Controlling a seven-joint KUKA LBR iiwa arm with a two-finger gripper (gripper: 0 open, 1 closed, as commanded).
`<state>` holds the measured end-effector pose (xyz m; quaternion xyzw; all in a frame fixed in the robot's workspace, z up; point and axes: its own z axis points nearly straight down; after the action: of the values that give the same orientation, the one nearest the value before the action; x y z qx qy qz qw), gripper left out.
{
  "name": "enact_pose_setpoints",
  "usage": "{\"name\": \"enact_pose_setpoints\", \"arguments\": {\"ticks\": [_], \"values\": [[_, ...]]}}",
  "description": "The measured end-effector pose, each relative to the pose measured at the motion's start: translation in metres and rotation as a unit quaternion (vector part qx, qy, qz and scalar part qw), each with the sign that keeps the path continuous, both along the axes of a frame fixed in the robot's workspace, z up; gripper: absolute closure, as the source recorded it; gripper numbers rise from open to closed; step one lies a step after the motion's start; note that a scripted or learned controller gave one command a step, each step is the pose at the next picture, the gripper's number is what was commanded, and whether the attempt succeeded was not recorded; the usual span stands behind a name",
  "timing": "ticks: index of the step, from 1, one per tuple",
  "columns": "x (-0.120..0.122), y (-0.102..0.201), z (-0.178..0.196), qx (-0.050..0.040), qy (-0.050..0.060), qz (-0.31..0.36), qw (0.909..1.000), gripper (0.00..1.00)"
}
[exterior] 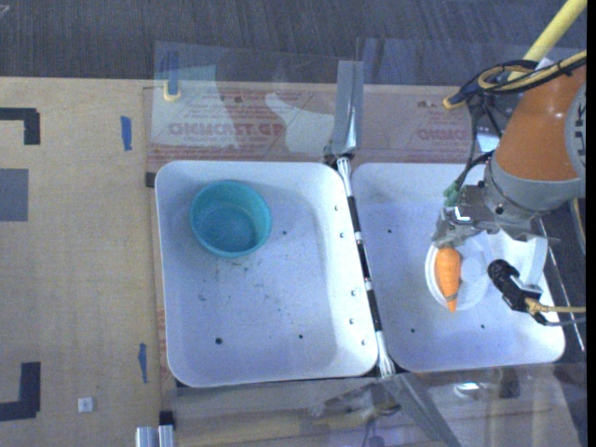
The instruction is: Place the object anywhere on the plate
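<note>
Hovering over the right bin [521, 338], the end effector [463, 223] sits just above the stem end of an orange carrot [449, 273], and we cannot tell from this slanted overhead view what state it is in, nor whether it has any hold on the vegetable. We see the carrot lying on a small white plate [434, 282] in the right bin, toward nine o'clock from that bin's centre, its tapered tip pointing to six o'clock and reaching just over the plate's lower rim. Across the divider, in the left bin [270, 343], a teal bowl [231, 218] stands toward eleven o'clock, well apart from the action. The grey arm with its orange band [535, 142] comes in from three o'clock, cables looping at twelve o'clock above the wrist, and a black fitting [507, 282] lies at three o'clock from the plate. We judge the task to be at its closing step: the object appears already rested on the plate, so what remains is letting go, if that has not happened, and pulling away. That next move, as we read it, calls for a straight lift toward the camera with no sideways drag, since the carrot's rounded body could roll off the shallow plate if nudged.
</note>
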<state>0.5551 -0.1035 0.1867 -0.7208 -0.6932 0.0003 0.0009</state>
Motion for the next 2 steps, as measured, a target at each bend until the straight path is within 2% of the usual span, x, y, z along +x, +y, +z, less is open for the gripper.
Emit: {"name": "enact_pose_setpoints", "arguments": {"ticks": [1, 2], "values": [[0.044, 0.095, -0.004, -0.0004, -0.001, 0.165, 0.9862, 1.0], [0.112, 0.155, -0.001, -0.0023, -0.002, 0.284, 0.9587, 1.0]]}}
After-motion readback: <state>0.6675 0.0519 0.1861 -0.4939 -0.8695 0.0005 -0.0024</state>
